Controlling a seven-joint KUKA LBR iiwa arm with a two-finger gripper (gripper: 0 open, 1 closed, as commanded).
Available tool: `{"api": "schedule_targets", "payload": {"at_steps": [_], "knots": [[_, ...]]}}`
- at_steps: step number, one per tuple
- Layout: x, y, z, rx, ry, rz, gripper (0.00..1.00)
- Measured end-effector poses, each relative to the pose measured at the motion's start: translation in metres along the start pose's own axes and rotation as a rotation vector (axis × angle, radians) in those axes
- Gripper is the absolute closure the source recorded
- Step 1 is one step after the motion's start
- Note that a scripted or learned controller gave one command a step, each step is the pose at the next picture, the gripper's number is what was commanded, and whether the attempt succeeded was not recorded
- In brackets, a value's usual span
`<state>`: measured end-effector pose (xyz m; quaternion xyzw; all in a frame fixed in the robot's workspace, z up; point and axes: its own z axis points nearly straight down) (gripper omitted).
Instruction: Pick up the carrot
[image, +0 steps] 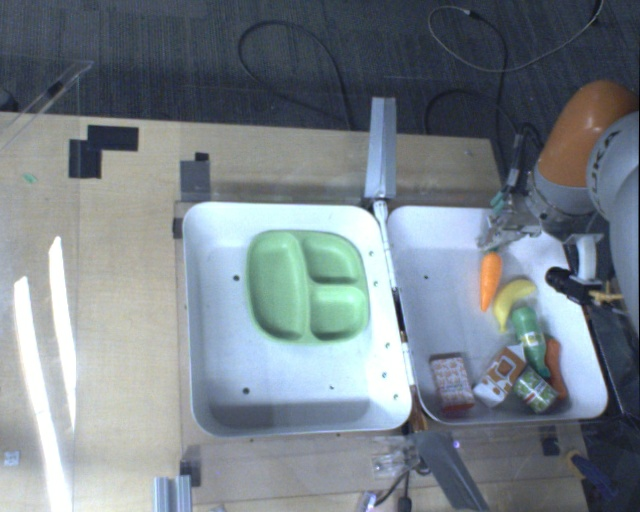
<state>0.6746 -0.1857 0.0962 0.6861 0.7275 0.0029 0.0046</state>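
1. Bins sit side by side: the left bin (200, 330) carries a green divided tray (306, 285) with bare white floor all around it, and the right bin (430, 300) has open floor across its left half, its contents crowded toward the right and near edges.
2. The carrot (488, 281) lies in the right bin's far right part, long axis running near to far, just beside a yellow banana (513, 297) and a green bottle (527, 327).
3. The gripper (503, 229) hangs just beyond the carrot's far end, near the bin's far rim; whether it is open or closed I cannot tell.
4. Small boxes (452, 377) and a can (537, 393) show printed labels, too small to read.
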Motion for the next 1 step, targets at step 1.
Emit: {"api": "schedule_targets", "payload": {"at_steps": [1], "knots": [[0.0450,-0.0240,-0.0959,0.008,0.002,0.226,1.00]]}}
